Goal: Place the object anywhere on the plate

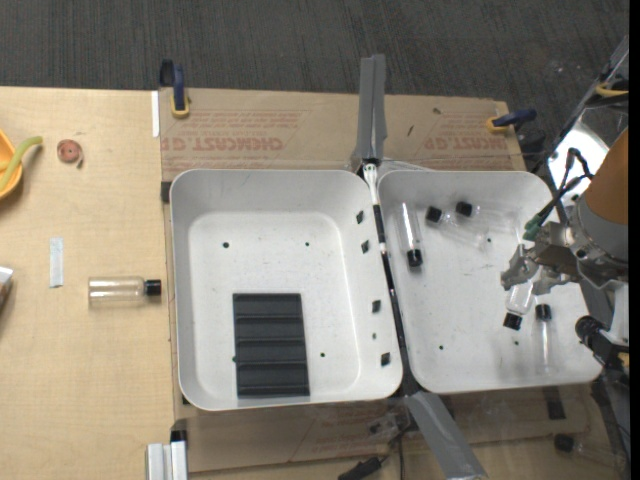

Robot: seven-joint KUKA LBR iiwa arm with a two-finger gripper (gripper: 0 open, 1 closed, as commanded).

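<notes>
The gripper [524,280] hangs low over the right part of the right bin [470,368], and between its fingers there is a clear vial [518,303] with a black cap pointing down. More clear vials [445,218] with black caps lie at the far side of this bin. The dark ribbed plate [270,345] lies in the left bin [200,268], at its near side, well apart from the gripper.

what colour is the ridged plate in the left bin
Dark grey to black, the plate shows best in the camera view.
</notes>
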